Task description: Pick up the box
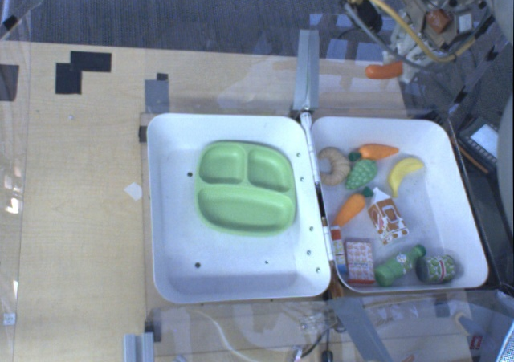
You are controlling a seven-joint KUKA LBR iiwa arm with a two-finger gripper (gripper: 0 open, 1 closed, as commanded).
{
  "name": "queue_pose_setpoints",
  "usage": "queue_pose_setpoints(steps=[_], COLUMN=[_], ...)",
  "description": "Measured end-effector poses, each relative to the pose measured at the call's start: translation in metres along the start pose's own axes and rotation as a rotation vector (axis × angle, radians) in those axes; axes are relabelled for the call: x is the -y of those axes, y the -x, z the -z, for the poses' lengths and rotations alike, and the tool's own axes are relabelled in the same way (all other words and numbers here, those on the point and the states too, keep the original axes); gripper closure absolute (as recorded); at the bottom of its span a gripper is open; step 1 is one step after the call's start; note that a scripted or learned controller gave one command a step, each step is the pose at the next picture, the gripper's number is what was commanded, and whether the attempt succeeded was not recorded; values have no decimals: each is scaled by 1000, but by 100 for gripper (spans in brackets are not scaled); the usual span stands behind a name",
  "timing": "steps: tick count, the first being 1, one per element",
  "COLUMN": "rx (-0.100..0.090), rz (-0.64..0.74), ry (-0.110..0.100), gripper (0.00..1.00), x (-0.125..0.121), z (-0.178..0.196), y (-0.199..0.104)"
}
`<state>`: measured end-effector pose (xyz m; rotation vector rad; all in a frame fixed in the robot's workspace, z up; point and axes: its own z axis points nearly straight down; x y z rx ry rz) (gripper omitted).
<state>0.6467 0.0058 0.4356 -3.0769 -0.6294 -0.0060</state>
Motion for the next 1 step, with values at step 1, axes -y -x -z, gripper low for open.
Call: queue_pose_setpoints(steps=[1], rx=[3], rz=[336], ry=[-1], gripper=[100], x=[86], z=[-1], y=[-16])
